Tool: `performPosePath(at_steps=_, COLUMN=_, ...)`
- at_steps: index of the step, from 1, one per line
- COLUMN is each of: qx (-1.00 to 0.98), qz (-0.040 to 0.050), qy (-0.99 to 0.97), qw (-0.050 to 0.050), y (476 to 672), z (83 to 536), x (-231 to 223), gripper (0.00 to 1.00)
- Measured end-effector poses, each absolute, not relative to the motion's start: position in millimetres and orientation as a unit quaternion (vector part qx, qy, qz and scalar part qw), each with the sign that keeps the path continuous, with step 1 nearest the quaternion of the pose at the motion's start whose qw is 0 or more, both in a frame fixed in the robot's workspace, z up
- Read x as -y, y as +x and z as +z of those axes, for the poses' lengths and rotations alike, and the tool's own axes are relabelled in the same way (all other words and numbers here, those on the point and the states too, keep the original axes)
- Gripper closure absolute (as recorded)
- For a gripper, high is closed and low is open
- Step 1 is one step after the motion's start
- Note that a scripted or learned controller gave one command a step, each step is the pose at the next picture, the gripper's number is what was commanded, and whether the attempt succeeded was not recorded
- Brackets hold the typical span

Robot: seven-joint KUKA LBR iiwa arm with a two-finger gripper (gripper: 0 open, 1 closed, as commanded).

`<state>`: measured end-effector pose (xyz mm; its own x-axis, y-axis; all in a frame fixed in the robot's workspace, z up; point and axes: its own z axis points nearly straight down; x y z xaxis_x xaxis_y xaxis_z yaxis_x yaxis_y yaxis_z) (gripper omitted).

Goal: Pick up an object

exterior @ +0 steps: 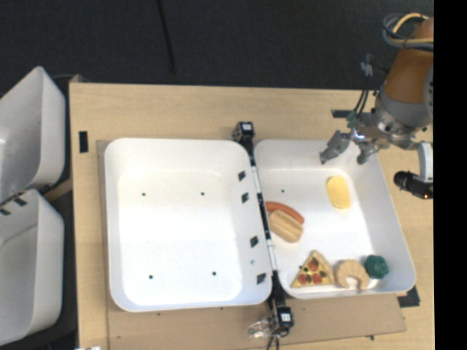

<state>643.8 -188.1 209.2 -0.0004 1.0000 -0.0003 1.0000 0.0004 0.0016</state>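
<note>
Wooden bench (175,111), two white bins. Gripper (349,150) fingers spread, nothing between, hovering at right bin (390,217) far edge. Yellow piece (338,192) lies just below it: looks light, smooth, maybe slippery. You'd pinch it across narrow sides. Hot dog (284,222) nearby.

Two white bins (175,152) on a wooden bench (182,111), perhaps plywood.

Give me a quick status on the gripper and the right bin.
Gripper open, nothing between fingers, above right bin's far edge. Yellow piece just below it, untouched. Hot dog nearby, not blocking.
</note>
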Motion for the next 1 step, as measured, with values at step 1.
performPosePath(at_steps=1, qx=-0.71, qz=0.0061, qy=0.704, qw=0.008, y=662.1, z=359.7, x=124.2, gripper=0.0)
